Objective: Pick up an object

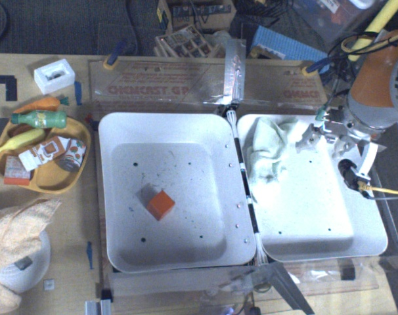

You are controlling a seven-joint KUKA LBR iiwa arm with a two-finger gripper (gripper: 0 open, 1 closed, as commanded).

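An orange cube point(161, 205) lies in the left bin point(120, 143), a little left of its middle. A crumpled pale cloth point(267, 152) fills the back left part of the right bin point(317, 228). My gripper point(316, 134) hangs over the back of the right bin, at the cloth's right edge. Whether it touches the cloth cannot be made out. The grey arm with its orange band point(376, 84) reaches in from the upper right.
On the bench at the left stands a yellow bowl point(54, 179) with toy food and small packets. A white box point(54, 75) sits behind it, and a beige cloth point(18, 235) lies at the front left. A clear plastic wall point(159, 87) runs behind both bins.
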